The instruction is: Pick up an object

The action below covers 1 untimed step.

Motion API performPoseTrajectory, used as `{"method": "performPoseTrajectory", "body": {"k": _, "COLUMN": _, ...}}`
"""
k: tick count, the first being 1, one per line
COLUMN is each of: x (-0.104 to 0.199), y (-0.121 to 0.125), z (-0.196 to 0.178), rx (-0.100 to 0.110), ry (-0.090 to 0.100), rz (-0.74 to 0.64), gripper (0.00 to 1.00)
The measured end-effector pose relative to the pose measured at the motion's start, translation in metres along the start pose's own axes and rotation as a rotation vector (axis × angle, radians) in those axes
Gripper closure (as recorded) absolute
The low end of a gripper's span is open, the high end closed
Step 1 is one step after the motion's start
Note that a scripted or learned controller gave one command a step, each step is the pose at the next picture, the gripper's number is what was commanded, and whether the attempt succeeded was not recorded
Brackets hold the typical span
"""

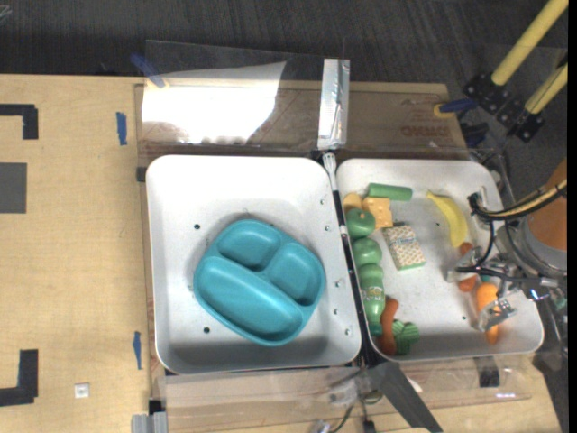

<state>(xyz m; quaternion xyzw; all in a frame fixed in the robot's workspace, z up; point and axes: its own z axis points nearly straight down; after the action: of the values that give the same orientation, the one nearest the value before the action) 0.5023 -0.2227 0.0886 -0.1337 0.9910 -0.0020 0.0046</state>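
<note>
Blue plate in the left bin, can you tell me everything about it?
The blue plate is teal and looks like smooth plastic. It is a rounded tray split into three sections: one long one and two smaller ones. It lies flat, open side up, turned at a slant, on the floor of the left white bin. Nothing sits in it.

One fixed camera looks down on the counter [72,242] from above, at a slight slant, so the far edge sits toward the top of the frame and the near edge toward the bottom. It stands far enough off to take in both white bins whole: the left bin [171,197] lies near the middle of the frame, the right bin [433,174] just beside it toward the right side. A wide stretch of bare counter fills the left part, and dark floor [270,7] runs beyond the far edge. The arm [550,233] enters at the right border, over the right bin's right edge.
</note>
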Motion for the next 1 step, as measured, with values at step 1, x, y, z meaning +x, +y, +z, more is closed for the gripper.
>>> {"method": "performPoseTrajectory", "body": {"k": 1, "x": -0.0057, "y": -0.0006, "z": -0.0135, "rx": 0.008, "ry": -0.016, "rz": -0.001, "gripper": 1.0}}
